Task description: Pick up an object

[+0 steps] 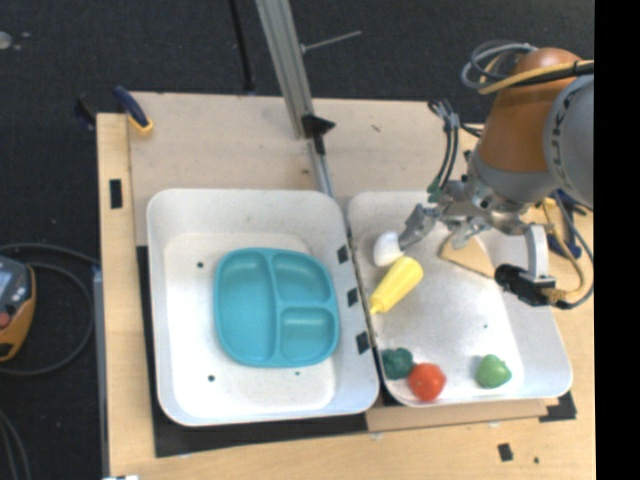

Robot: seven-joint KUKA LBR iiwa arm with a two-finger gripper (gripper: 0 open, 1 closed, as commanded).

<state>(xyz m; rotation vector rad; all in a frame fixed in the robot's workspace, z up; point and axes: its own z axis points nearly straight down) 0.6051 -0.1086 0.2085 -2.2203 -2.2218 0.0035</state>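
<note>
The right bin (520,338) holds several small items. A white round piece (387,248) lies near its back left, touching a yellow oblong piece (396,284). Along the front edge sit a dark green piece (397,362), a red ball (427,380) and a light green piece (492,371). A tan wedge (472,259) lies near the back right. My gripper (438,234) hangs over the back of this bin, just right of the white piece and left of the wedge. It is open, and nothing is between its fingers.
The left bin (175,228) bears a teal divided plate (277,305). A slanted aluminium post (285,48) rises behind the bins. A black fitting with cables (522,284) hangs from the arm over the right bin's right side. A clamp (134,114) sits at the bench's back left corner.
</note>
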